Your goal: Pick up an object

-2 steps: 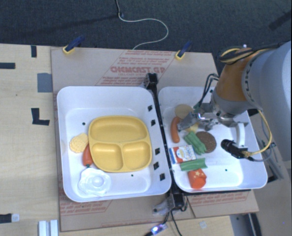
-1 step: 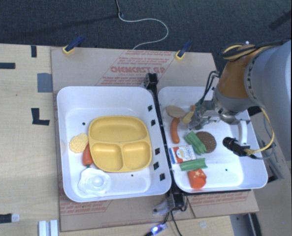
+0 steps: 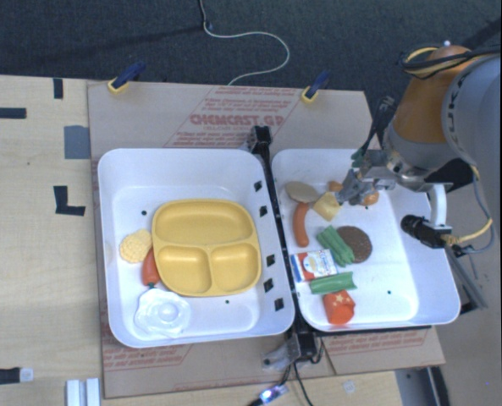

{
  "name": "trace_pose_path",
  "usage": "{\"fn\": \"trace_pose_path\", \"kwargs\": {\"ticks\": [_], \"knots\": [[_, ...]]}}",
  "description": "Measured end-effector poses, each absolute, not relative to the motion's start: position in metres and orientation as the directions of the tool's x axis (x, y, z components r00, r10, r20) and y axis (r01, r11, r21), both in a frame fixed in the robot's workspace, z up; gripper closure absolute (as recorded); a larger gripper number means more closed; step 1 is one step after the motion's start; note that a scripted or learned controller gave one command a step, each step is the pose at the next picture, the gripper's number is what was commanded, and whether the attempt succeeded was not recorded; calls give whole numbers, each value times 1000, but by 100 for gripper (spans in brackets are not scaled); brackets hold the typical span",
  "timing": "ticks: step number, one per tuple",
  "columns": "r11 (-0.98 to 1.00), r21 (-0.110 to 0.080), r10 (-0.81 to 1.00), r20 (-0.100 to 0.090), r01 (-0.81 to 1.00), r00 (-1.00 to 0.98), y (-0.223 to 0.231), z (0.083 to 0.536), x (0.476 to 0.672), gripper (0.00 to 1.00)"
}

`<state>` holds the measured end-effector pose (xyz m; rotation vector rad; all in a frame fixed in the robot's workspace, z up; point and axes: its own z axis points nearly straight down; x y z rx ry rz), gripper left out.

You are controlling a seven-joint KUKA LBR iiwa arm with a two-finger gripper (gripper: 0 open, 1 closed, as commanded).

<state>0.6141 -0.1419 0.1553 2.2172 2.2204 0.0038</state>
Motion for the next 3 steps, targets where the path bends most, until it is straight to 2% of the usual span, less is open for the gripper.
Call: {"fn": "trace_pose_path", "kwargs": {"ticks": [1, 2, 3], "knots": [[2, 4, 1000, -1, 1000, -2, -136, 218, 614, 100], [2, 0, 1000, 0, 1000, -2, -136, 225, 615, 100], [5, -2, 1000, 1, 1000, -5, -85, 234, 588, 100]]}}
